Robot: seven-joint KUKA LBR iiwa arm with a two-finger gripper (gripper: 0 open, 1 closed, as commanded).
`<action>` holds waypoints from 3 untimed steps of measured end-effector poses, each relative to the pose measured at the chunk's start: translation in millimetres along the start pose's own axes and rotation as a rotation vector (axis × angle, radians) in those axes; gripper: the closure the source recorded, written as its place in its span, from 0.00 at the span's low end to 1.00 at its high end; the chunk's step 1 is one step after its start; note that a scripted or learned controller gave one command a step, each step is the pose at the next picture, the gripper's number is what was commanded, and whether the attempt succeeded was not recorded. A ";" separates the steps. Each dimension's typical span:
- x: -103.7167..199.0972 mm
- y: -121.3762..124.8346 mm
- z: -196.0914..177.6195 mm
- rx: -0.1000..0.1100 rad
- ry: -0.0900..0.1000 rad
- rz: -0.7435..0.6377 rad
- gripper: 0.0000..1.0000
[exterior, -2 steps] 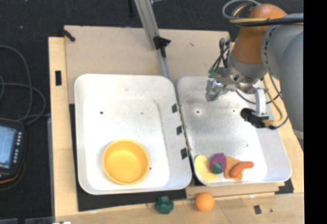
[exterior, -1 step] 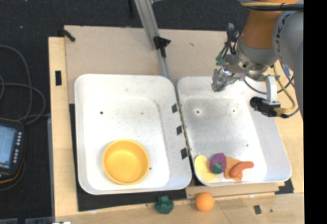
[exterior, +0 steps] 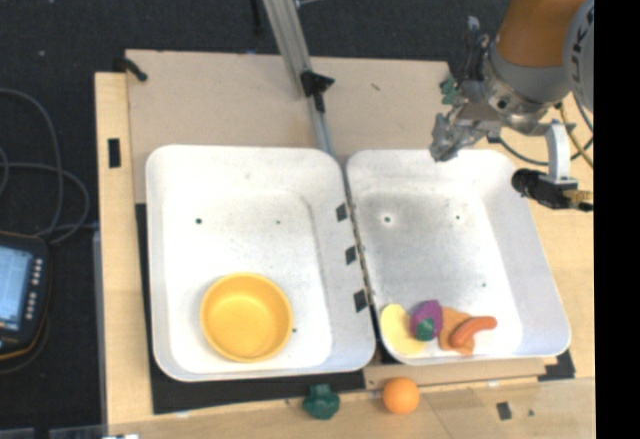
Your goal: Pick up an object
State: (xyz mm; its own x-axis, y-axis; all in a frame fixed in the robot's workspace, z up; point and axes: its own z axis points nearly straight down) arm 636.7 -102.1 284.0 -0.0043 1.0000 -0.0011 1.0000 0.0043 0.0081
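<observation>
Gripper (exterior: 447,145) hangs over the far right corner of the right bin (exterior: 520,227); can't tell its state, nothing seen in it. Toys bunch in that bin's near left corner: yellow piece (exterior: 393,325), purple piece (exterior: 428,313), orange carrot (exterior: 468,329). Yellow bowl (exterior: 246,316) sits in the left bin (exterior: 240,197). Orange ball (exterior: 400,395) and green bit (exterior: 321,402) lie on the tabletop (exterior: 200,97) in front.

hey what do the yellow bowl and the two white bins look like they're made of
Yellow bowl: likely plastic, going by its even, saturated colour and soft sheen.
Left bin and right bin: probably thin moulded plastic, with rounded corners and a matte white surface carrying grey scuffs. The view alone cannot confirm either.
</observation>
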 end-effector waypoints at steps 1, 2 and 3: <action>58.1 1.6 14.6 0.008 0.001 -0.002 1.00; 108.4 12.6 14.1 0.006 0.001 -0.002 1.00; 157.6 16.5 19.3 0.006 0.001 -0.002 1.00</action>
